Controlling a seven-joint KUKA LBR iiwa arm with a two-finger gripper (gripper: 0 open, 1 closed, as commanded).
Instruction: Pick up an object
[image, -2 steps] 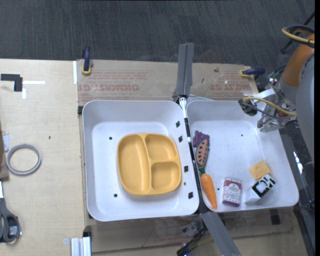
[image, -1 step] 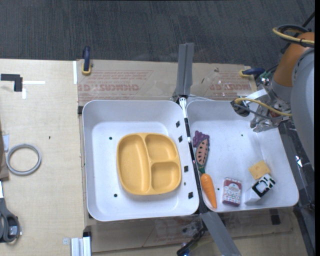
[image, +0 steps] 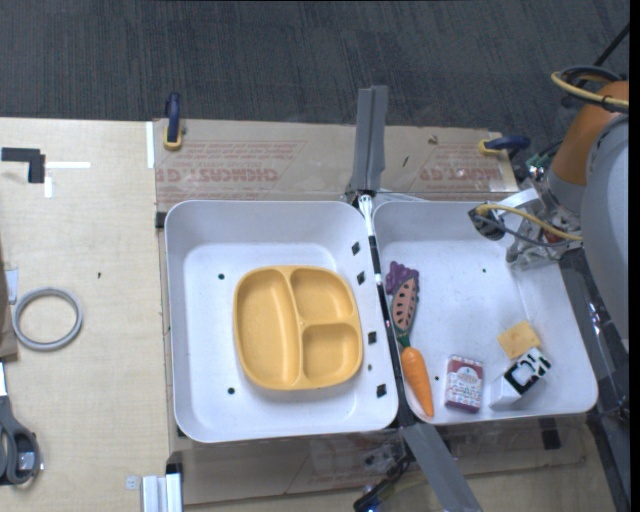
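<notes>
Tool: the tool hangs over the far right part of the right bin, close to its back wall. Whether it is spread or pressed together cannot be told from this view, and nothing can be seen held in it.
Nearest object: a yellow block lies flat on the floor of the right bin, near its right wall.
Key relation: the yellow block lies almost straight toward the near edge from the tool, with bare bin floor between them. Judged from this, a pull toward the near edge followed by a descent would suit.
Close neighbour: a black-and-white block sits just beside the yellow block on its near side and could crowd a grasp.
Other candidates: a red packet lies by the near wall. A carrot lies along the left wall, its long axis running near to far. A watermelon slice lies beyond the carrot. All three are well apart from the tool.
Left bin: the left bin holds a yellow plate, on the far side from the arm.
Desk: the desk carries both bins.
</notes>
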